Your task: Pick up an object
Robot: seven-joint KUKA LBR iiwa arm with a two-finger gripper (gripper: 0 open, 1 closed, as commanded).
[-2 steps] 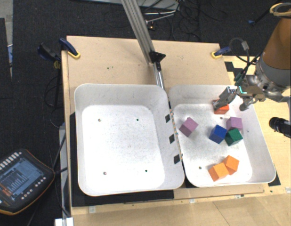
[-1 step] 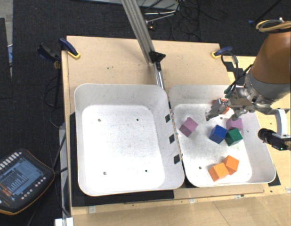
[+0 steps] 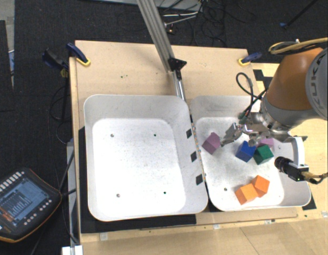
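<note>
The gripper [image 3: 234, 135] hangs low over the right bin [image 3: 296, 200], near its left wall, between the purple block [image 3: 211, 142] and the blue block [image 3: 245, 151]; its fingers appear parted with nothing between them, probably lining up a grab. A green block [image 3: 264, 153] touches the blue one, two orange blocks [image 3: 252, 189] lie near the front edge, and partial lettering "UK" shows on the arm [image 3: 296, 84].

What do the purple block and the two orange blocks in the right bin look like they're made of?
Purple block: matte, flat colour, crisp edges, so probably painted wood or foam; the look leaves it open. Orange blocks: same dull, even finish with no glare, likely the same material. Right bin: white, speckled, probably plastic.
</note>
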